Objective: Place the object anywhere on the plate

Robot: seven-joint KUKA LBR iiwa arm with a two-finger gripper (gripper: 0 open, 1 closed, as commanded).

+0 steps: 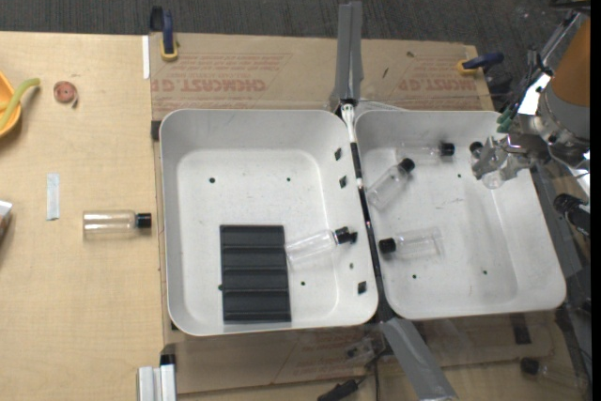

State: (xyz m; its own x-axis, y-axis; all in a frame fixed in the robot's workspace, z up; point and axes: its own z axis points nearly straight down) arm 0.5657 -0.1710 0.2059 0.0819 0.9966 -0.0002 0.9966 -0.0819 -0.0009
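Note:
The plate (254,273) is a black ribbed slab lying in the front of the left bin (188,146). A clear bottle with a black cap (320,244) lies just right of it, apart from it. My gripper (492,164) hangs over the back right of the right bin (535,286). A small clear bottle (486,166) with a black cap sits right at the gripper's tip, and the glare hides whether it is gripped. Three more clear bottles lie in the right bin: one (389,182) near the divider, one (411,246) at the front, one (429,150) at the back.
The metal divider (349,61) runs between the two bins. On the bench to the left lie another clear bottle (115,222), a small white strip (53,196) and a red disc (64,91). Clamps hold the cardboard at the back.

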